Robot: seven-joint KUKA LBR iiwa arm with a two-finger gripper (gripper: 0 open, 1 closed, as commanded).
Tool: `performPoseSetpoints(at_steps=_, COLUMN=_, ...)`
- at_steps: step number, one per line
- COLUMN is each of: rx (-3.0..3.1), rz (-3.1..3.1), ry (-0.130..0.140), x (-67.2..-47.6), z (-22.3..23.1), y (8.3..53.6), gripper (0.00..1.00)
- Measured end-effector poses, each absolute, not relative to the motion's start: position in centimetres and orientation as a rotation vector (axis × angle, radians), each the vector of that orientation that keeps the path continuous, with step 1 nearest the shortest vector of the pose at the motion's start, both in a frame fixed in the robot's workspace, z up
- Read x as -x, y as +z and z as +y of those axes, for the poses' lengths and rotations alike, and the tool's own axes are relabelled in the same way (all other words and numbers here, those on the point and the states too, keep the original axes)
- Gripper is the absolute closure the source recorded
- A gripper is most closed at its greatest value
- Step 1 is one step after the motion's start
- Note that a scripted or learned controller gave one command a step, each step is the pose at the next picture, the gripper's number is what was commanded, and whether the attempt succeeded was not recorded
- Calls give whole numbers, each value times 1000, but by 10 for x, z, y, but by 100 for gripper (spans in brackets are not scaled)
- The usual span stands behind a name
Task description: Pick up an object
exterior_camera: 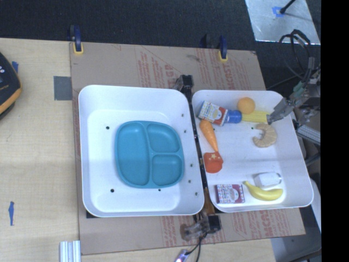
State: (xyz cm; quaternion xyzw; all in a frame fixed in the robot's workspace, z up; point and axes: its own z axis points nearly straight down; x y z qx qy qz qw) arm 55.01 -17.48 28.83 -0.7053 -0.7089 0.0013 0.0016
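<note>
Two shallow white plastic bins stand side by side on a brown cardboard sheet, which lies on the light wooden bench. The left bin holds a blue plastic plate with three compartments, placed about in the middle.

The right bin holds several small things. Near its far edge lies a small white bottle with a red label and a blue cap, on its side, and just beside it an orange ball. A yellow corn-like piece lies to the right of the blue cap. An orange toy carrot lies along the left wall, and a red tomato-like toy is just below it. A beige curved piece like a croissant lies on the right half of the bin. Near the front edge there are a small red and white box, a yellow toy banana and a white rounded thing touching the banana from behind.

The two-finger gripper is over the far right corner of the right bin, its dark tip just above the beige piece and next to the corn piece. Nothing can be seen between its fingers, and I cannot tell if they are spread or pressed together.
</note>
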Motion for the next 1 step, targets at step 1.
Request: performPoseSetpoints(at_steps=1, rx=2213, rz=-2227, ry=7, x=-629, z=-212, y=242, gripper=0)
